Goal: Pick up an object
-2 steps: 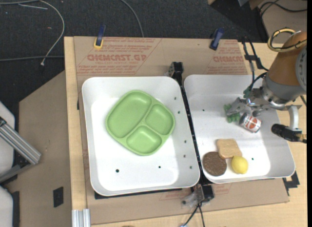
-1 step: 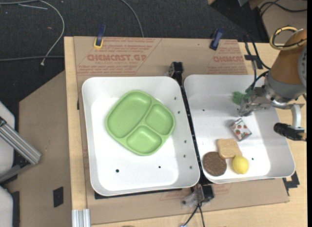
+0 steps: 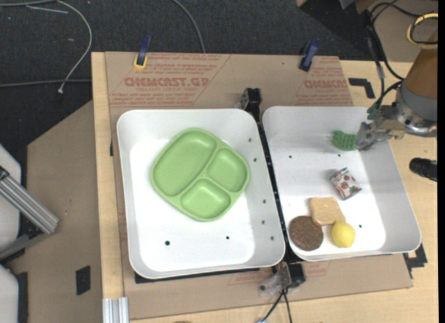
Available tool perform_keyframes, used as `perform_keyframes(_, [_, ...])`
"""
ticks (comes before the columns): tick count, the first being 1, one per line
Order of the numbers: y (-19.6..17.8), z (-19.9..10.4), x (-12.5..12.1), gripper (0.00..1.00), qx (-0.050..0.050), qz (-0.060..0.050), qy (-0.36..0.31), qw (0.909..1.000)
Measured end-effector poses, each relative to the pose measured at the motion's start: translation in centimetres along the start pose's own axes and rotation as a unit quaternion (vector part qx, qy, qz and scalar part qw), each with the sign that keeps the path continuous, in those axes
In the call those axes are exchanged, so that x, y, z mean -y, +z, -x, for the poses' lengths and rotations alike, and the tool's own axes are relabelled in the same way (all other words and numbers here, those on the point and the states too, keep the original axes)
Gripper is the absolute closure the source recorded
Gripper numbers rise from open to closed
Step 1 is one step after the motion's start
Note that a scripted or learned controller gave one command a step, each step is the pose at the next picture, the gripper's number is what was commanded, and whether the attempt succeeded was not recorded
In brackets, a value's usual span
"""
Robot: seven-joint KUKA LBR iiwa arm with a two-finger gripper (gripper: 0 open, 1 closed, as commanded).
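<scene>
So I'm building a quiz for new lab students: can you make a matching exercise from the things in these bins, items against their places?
Items:
1. green divided plate
2. lemon
3. green toy
4. brown round cookie

Places:
A. right bin, far end, next to the tool
B. left bin, middle
C. right bin, near edge, left of the tan cracker
D. right bin, near edge, right of the cookie

Pairs: 1-B, 2-D, 3-A, 4-C

Bright even overhead light, soft faint shadows, mild blur, no glare
</scene>
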State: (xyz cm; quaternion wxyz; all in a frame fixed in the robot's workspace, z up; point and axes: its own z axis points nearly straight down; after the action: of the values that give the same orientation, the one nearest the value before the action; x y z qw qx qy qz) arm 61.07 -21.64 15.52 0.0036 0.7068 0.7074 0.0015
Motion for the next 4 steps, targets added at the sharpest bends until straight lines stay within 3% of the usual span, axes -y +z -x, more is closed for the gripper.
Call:
perform_keyframes(1, [-4.4, 0.1, -0.1, 1.0, 0.0, -0.001, 0.0, 1.0])
perform_keyframes(2, [-6.4, 0.2, -0.2, 1.0, -0.001, -0.001, 0.0, 1.0])
perform_keyframes(4, [-7.7, -10.0, 2.1, 1.0, -0.003, -0.004, -0.002, 1.0])
